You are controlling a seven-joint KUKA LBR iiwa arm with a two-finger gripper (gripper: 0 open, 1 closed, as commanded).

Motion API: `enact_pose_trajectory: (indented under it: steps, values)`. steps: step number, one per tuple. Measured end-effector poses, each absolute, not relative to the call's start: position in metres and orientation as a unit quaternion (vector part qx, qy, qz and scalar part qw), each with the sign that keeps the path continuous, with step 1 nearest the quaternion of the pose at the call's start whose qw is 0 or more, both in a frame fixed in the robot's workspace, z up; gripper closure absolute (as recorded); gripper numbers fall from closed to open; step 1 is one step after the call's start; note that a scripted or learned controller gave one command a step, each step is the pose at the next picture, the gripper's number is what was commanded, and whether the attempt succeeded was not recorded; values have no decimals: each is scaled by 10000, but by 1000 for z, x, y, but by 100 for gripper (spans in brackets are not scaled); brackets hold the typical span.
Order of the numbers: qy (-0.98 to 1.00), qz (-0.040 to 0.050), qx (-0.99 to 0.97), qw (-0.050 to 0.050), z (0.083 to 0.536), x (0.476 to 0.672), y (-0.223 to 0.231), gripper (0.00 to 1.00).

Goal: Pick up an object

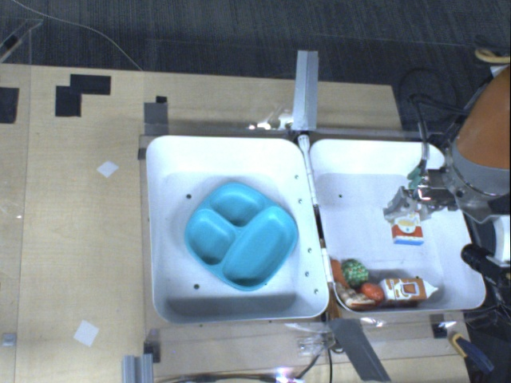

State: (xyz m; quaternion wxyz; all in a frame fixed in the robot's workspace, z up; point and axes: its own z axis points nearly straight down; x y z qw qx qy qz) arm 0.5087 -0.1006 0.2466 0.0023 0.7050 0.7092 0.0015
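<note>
Arm: grey KUKA arm with orange band [487, 134], reaching in from the right over the right bin.
Pincer: the pincer [403, 206] hangs just above a small white card with orange and blue print [407, 233]; cannot tell if its fingers are apart or together.
Right white bin [359, 166]: card near its middle; along the near wall, a green knobbly toy vegetable [355, 273], a red piece [372, 292] and a brown-and-white carton lying flat [407, 290].
Left white bin [168, 182]: blue three-compartment plastic tray [241, 235], centred.
Surface: pale wood surface [72, 214] under both bins.
</note>
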Motion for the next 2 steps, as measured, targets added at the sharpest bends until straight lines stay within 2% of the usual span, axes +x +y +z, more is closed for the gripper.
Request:
enact_pose_trajectory:
  steps: [1,2]
  values:
    - [8085,18,5884,33,415,511,-62,100]
    - [8704,12,4924,23,301,488,-21,100]
